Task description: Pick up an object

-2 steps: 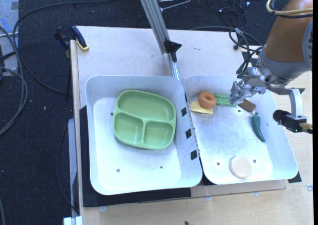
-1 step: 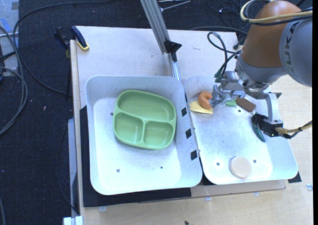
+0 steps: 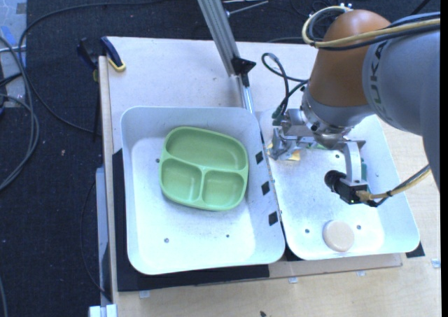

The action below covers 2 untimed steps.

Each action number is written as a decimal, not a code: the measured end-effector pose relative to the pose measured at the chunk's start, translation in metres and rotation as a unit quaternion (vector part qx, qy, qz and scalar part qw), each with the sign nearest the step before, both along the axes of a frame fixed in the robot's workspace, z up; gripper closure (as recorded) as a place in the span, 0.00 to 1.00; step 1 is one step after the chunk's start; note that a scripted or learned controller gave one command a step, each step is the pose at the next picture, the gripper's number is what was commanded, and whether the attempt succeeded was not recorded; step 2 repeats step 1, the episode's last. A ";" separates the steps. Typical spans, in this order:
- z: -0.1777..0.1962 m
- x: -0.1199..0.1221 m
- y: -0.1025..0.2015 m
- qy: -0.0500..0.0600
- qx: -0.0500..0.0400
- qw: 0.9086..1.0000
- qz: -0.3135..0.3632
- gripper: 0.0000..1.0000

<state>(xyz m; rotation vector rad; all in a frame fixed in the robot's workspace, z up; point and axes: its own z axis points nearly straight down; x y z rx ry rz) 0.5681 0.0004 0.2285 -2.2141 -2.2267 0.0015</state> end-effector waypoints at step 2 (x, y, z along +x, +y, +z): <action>-0.009 -0.002 0.053 0.000 0.000 1.000 0.000 1.00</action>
